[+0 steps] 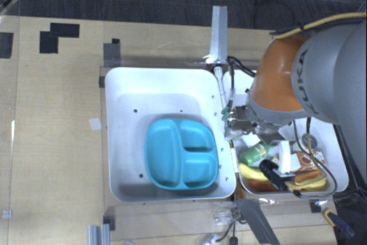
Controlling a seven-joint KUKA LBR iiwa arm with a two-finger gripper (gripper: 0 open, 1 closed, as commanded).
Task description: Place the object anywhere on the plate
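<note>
A yellow banana [252,172] lies along the near edge of the right-hand shallow white bin [343,176]. A brown and orange item [311,177], too cluttered to make out, sits beside it toward the near right corner. Just behind the banana a small green rounded object [254,153] rests close to the bin's left wall.

In the left-hand shallow white bin [132,100] a light blue plastic plate with three compartments [172,152] lies flat in the near right part, close to the wall shared with the other bin.

The pincer [251,136] hangs over the right bin's left side, just above the green object. The wrist hides it, so I cannot tell whether it is apart, together or clamped on anything. The grey arm [332,72] with its orange band [275,80] covers the far half of that bin. Both bins stand on a pale wooden surface [51,140].
</note>
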